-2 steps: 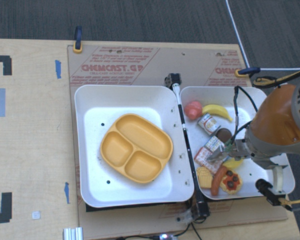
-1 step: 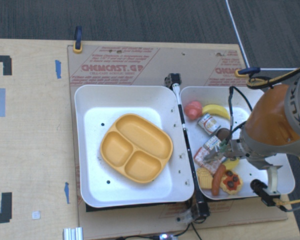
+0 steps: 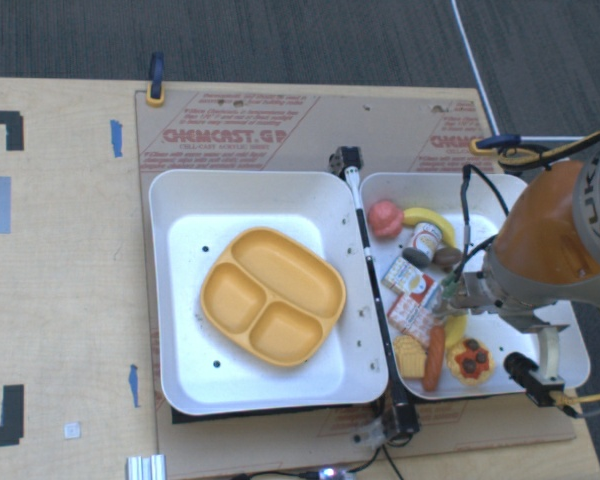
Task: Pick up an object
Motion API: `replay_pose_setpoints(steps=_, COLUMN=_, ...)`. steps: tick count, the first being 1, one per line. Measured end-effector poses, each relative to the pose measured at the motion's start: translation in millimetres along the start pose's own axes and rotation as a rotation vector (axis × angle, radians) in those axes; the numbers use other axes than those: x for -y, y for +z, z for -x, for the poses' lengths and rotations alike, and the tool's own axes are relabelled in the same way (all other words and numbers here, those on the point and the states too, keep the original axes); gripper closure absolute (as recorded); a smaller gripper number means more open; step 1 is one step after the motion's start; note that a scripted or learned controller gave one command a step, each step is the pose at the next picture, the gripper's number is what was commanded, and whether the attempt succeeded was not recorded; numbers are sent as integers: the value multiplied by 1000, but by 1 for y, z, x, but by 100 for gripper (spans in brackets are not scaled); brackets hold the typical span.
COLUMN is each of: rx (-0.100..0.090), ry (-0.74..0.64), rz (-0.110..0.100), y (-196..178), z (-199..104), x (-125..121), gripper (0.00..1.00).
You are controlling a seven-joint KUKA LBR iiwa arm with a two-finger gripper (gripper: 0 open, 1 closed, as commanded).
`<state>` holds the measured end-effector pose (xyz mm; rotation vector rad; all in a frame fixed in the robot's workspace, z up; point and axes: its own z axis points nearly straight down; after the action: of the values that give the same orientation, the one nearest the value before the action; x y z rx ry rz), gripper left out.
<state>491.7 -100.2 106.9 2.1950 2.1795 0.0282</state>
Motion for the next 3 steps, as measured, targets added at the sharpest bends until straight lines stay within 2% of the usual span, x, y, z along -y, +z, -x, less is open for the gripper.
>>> replay_pose_setpoints(steps=1, rx=-22, ry=-9, rz=-45, y=-80, z=-61, x=1, gripper=100)
replay_pose_setpoints(steps=2, rx=-22, ry=-8, rz=-45, y=-79, z=-60, x=1, gripper=0)
replay_pose_setpoints(steps=3, rx=-22, ry=-8, rz=-45, y=-79, z=-60, x=1, gripper=0)
